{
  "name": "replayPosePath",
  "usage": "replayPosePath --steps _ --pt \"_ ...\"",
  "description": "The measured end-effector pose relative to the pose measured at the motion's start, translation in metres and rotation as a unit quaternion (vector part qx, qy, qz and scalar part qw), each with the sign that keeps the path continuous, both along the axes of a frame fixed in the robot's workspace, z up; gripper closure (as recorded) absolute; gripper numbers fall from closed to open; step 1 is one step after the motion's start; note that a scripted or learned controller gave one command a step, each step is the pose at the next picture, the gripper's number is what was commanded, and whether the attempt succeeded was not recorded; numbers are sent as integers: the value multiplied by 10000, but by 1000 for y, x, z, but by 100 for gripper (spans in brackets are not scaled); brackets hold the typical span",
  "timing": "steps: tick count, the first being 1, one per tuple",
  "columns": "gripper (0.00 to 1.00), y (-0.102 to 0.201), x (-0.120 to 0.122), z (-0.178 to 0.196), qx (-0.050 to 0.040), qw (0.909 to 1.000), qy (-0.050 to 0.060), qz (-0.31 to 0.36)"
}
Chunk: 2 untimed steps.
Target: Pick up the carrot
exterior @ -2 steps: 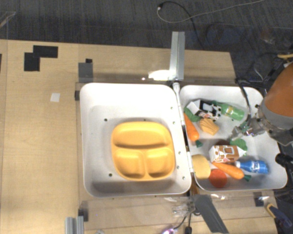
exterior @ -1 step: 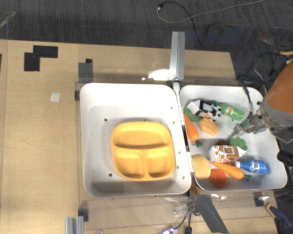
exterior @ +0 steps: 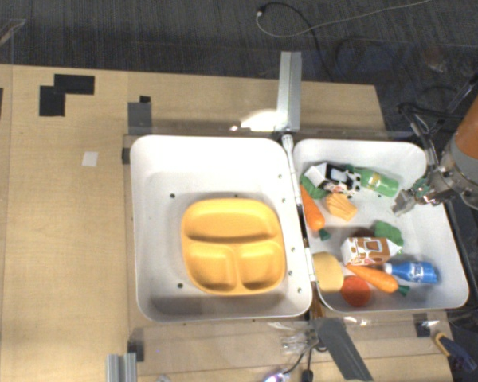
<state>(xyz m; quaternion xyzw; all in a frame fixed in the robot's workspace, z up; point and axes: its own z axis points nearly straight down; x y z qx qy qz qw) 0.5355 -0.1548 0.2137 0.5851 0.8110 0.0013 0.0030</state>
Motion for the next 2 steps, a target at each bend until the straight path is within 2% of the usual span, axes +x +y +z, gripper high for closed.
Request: replayPosePath --steps 1,2 --pt "100 55 18 -26 4 9976 15 696" --pt "100 64 39 -100 6 9990 23 454"
